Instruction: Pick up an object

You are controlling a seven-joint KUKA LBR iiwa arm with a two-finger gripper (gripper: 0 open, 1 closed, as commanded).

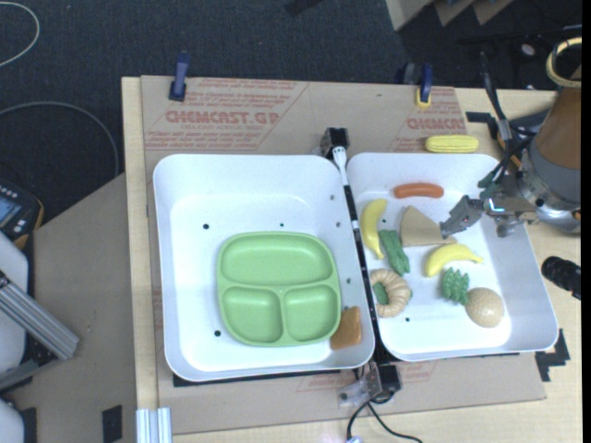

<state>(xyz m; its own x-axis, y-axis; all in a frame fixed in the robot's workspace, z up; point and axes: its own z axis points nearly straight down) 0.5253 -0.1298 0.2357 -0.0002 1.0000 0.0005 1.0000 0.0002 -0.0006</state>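
Arm (561, 146) cut off by right edge; gripper (469, 213) blurred, finger state indeterminate; brown item (347, 329) by tray (277, 286) too indistinct to identify; round item (484, 306) unidentifiable; cable (379, 425) cut off at bottom edge.

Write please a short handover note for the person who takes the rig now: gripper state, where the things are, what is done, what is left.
Gripper: over the right bin, above its upper right part, nothing seen between its fingers; open or shut is not clear.
Right bin: hot dog, two bananas, tan wedge, green vegetable, pretzel-like ring, broccoli, beige round piece.
Left bin: green divided tray, brown piece beside it.
Corn cob lies on the board outside the bins.
Done: no object picked.
Left: grasp one object and lift; the tan wedge is nearest.
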